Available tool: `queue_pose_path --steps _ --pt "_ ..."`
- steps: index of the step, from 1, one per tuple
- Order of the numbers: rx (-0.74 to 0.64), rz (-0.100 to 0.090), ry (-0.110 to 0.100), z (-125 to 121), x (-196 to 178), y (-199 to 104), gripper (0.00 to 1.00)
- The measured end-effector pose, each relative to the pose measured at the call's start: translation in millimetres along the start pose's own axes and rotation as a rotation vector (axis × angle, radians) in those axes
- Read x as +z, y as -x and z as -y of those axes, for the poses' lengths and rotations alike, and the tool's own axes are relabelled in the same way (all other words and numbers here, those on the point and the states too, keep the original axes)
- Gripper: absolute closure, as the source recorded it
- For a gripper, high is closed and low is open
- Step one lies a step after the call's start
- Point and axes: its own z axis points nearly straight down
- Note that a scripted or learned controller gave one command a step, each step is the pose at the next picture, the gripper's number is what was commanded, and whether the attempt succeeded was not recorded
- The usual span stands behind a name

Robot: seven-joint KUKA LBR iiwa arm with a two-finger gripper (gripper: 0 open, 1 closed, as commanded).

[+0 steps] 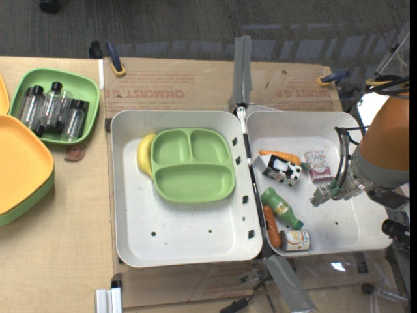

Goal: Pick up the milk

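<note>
In the camera view, the milk (283, 170), a small carton with black-and-white cow patches, lies on its side on the floor of the right bin (345, 230), near the bin's left wall, just below a carrot (281, 156) and above a green bottle (281, 208). The gripper (324, 195) hangs low over the same bin, to the right of the carton and apart from it; nothing is visible between its fingers, though whether they are spread or closed is too blurred to tell. A pink packet (317, 164) sits between the gripper and the bin's far wall. Judging from this, the pick has not happened: the carton rests untouched, and the approach, grasp and lift are all left to do.
</note>
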Motion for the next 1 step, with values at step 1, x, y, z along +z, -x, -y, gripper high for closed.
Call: queue_pose_path --steps 1 --pt "-0.4 0.002 0.002 -51.8 8.1 2.8 1.0"
